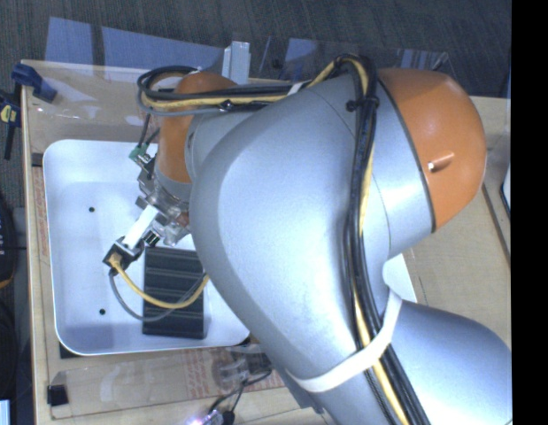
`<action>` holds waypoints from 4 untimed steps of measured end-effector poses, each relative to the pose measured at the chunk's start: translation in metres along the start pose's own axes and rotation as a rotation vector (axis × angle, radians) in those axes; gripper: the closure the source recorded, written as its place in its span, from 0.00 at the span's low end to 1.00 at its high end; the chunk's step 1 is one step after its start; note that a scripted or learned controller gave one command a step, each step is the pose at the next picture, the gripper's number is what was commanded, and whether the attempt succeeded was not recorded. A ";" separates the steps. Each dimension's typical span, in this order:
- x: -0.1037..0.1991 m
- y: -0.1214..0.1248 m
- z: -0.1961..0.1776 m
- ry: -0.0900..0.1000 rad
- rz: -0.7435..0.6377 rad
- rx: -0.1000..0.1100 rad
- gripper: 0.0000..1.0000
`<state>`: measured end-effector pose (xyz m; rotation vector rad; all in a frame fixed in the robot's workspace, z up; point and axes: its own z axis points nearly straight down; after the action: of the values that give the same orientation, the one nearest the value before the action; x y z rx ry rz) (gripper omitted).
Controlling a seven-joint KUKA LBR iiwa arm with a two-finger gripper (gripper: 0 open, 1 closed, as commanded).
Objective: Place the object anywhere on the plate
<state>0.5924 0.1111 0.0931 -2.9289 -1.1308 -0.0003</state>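
Because the grey arm rises so close to the camera, its broad links cover the middle and right of the view, with an orange cap on the upper joint. A bundle of black and yellow cables runs along its flank, held low down by a white strap.

Below and beyond it, the near edge of the bench shows as a pale strip in front of the left white bin. Over the near right part of that bin hangs a black ribbed block, which looks like the body of the gripper seen from above. Whatever lies under the block is hidden, so I cannot tell whether the gripper is open or closed, or whether it has hold of anything.

A yellow cable loops across the block to a small plug just beside its far left corner. Farther on, the wrist joins the orange band, with more cable looped over it.

At the far left corner of the bench sits a blue clamp, and dark carpet lies beyond.
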 end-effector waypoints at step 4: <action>0.115 -0.033 -0.143 -0.003 -0.765 0.001 1.00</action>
<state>0.6555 0.2122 0.2361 -2.2946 -2.1427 0.0031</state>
